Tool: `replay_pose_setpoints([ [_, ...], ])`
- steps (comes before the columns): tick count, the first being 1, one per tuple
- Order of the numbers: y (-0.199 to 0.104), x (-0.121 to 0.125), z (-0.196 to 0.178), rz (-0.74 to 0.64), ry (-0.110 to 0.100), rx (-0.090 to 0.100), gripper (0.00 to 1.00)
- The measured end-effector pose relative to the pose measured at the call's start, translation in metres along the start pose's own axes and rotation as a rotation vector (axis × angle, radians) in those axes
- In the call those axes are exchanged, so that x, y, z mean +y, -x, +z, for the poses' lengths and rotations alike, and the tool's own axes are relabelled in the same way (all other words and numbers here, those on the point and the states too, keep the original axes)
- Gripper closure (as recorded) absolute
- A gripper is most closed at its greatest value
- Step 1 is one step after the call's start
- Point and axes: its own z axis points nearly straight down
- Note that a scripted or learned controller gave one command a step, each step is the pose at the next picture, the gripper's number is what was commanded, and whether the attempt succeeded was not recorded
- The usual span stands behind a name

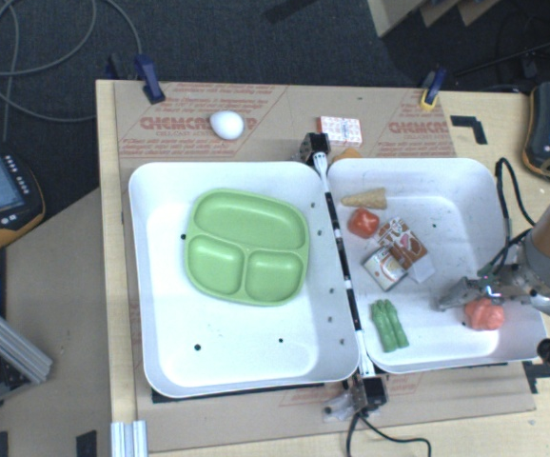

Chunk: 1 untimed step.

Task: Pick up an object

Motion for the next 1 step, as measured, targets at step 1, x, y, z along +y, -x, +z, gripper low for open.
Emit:
replay_pose_setpoints([
  [1,0.002,0.0,-0.0099,0.002,0.002,-0.005,1.0],
])
